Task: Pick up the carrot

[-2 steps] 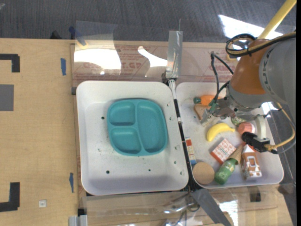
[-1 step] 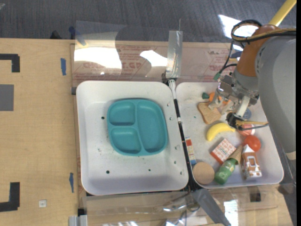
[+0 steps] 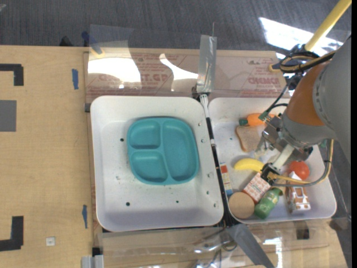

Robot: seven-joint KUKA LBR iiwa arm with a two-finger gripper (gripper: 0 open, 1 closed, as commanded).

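Camera view had the gripper (image 3: pixel 268 140) low in the right bin (image 3: pixel 329 205), and I couldn't tell if it was wide or closed. I'd guess it sat there because the carrot (image 3: pixel 254 120) lay just beside it, by the bread slice (image 3: pixel 245 138). The red print on the cardboard (image 3: pixel 167 71) behind was too blurry to read.

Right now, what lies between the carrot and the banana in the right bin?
A tan bread slice lies between the carrot and the banana, close beside the carrot, seen in the camera view.
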